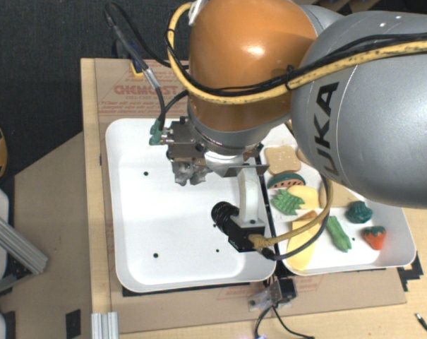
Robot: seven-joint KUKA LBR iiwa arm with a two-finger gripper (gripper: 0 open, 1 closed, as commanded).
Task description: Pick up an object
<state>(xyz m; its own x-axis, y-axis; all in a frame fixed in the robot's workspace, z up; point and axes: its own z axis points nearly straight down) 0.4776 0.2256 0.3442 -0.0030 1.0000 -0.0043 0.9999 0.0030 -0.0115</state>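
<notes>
The gripper point(187, 169) hangs low over the far part of the left bin point(149, 217), above bare white floor. From this angle the grey arm point(361, 111) covers much of it, so I cannot tell whether it is spread or closed, and nothing shows in its grasp.

The things to pick all lie in the right bin point(400, 251), well apart from the gripper. A tan bread slice point(281, 157) sits at the far end, close to the wall between the 2 bins. A watermelon slice point(286, 182) and a green leaf point(287, 202) rest on or against a yellow piece point(308, 196) just nearer the camera. Further out lie a green pod point(338, 233), a teal lump point(358, 211) and a red strawberry point(373, 237), each with some free floor around it (which probably makes them the easier targets).

With the gripper poised over 1 bin and the toys in the other, my judgement is that no pick is secured. A grasp would require crossing the divider first.
</notes>
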